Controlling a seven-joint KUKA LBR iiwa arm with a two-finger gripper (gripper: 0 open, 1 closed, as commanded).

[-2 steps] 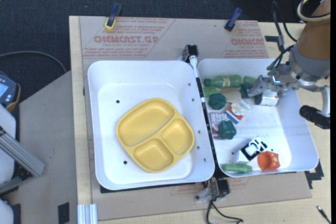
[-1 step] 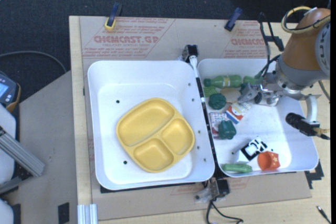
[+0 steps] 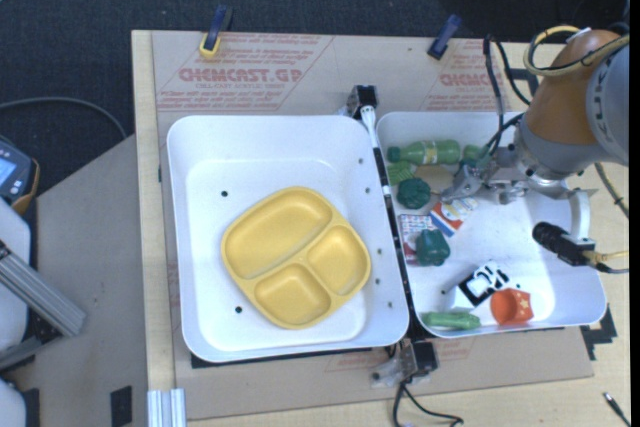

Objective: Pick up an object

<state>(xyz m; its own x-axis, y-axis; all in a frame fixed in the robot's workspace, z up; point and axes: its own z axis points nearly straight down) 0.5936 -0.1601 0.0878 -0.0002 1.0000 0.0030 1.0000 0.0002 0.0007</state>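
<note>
My gripper (image 3: 468, 185) hangs low in the right bin (image 3: 575, 300), near its back middle, at the end of the grey arm with the orange band (image 3: 560, 105). Just left of it lie a green bottle (image 3: 428, 153) on its side and a round green lid-like piece (image 3: 413, 192). A small red, white and blue packet (image 3: 447, 217) lies right under the gripper's tip. I see nothing lifted between its tips. Toward the front are a dark green lump (image 3: 432, 248), a black-and-white block (image 3: 482, 283), an orange piece (image 3: 511, 306) and a green pod (image 3: 450, 320).
The left bin (image 3: 190, 175) holds a yellow divided plate (image 3: 295, 257). A printed card (image 3: 413, 233) lies against the right bin's left wall. A black connector with a cable (image 3: 562, 242) sticks out on the arm's right side. Clamps (image 3: 212, 33) pin the cardboard at the back.
</note>
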